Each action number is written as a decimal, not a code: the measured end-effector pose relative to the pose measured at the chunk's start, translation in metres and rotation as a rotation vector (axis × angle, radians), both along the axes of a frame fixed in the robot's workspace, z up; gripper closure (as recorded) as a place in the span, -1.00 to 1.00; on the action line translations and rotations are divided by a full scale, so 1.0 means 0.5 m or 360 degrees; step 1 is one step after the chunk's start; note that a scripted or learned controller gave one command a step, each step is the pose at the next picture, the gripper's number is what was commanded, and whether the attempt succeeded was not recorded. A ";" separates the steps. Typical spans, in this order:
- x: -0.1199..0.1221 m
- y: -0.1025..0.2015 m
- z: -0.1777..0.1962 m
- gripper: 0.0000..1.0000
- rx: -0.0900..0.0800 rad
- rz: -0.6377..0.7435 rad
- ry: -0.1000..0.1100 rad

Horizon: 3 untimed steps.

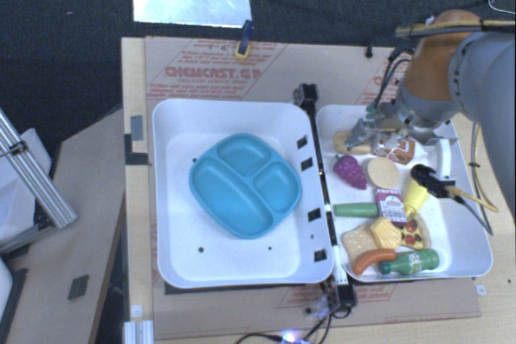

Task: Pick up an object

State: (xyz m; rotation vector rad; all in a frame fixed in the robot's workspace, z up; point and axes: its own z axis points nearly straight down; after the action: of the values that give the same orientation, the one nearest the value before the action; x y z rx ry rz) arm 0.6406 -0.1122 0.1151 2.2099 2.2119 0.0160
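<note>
Now the tool [364, 127] hangs low at the far end of the right bin [472, 254], over the clutter of toy food. Whether it is open, closed or gripping anything cannot be told; its tip merges with the pieces under it. No piece shows lifted clear of the bin.

Right under and just beside the tool lie a tan piece [347, 143] and an orange-and-white packet [401, 149]. Just nearward of it sit purple grapes [350, 171] and a pale round slice [383, 173]. Further nearward lie a green stick [355, 210], a pink box [391, 205], a yellow bottle [415, 196], and at the bin's near end a sausage [372, 259] and a green bottle [411, 261], its long axis running across the bin.

Likely the coming move turns on the pieces straight below: a short drop would meet them.

Well off to the tool's far side, the left bin [173, 173] holds a blue divided plate [244, 184]. Both bins rest on the table [201, 64].
</note>
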 end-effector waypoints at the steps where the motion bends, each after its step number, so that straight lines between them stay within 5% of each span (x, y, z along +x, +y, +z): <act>1: 0.003 -0.006 0.024 1.00 -0.0011 0.0000 -0.0010; 3: 0.019 -0.006 0.224 1.00 0.0004 0.0005 0.0019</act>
State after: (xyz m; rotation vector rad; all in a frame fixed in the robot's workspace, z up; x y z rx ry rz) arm 0.6501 -0.1152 0.2273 2.2135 2.2229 0.0057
